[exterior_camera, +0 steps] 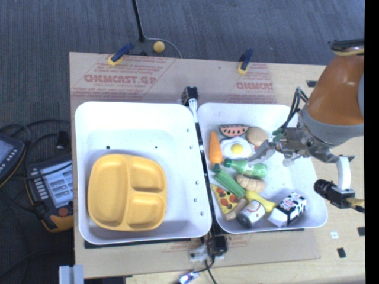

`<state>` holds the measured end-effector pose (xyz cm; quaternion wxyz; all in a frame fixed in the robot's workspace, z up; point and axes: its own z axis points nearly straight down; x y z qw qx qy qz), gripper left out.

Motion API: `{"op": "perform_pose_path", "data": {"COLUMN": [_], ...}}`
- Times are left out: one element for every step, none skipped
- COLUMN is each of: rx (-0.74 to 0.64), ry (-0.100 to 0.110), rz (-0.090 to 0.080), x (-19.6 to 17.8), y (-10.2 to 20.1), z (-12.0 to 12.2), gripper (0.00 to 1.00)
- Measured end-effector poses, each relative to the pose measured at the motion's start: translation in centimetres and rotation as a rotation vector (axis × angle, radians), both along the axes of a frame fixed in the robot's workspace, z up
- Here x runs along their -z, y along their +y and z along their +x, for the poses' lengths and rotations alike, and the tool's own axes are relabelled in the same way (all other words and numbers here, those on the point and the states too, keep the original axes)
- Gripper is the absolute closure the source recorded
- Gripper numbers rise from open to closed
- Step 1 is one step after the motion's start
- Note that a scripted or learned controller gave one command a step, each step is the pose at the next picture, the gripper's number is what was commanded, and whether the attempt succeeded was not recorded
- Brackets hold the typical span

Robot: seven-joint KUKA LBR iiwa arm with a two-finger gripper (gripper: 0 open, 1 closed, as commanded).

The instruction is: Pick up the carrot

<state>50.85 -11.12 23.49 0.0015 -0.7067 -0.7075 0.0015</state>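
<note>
Against the right bin's (320, 215) left wall lies the carrot (215, 147); whether the gripper (267, 149) above mid-bin is open, I cannot tell.

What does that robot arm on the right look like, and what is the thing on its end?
The arm is a thick rounded body, orange across its broad upper part and grey beneath. At its end sits a gripper of bare silvery metal, thin and angular. Dark cables loop beside the wrist, and a white bracket hangs below, bearing a small black cylinder.
</note>
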Motion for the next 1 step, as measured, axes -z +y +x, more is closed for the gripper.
{"op": "perform_pose_path", "data": {"rx": [-0.017], "ry": [0.004], "rz": [0.000], "x": [5.48], "y": [5.32], "z": [5.75], "gripper": [0.00]}}
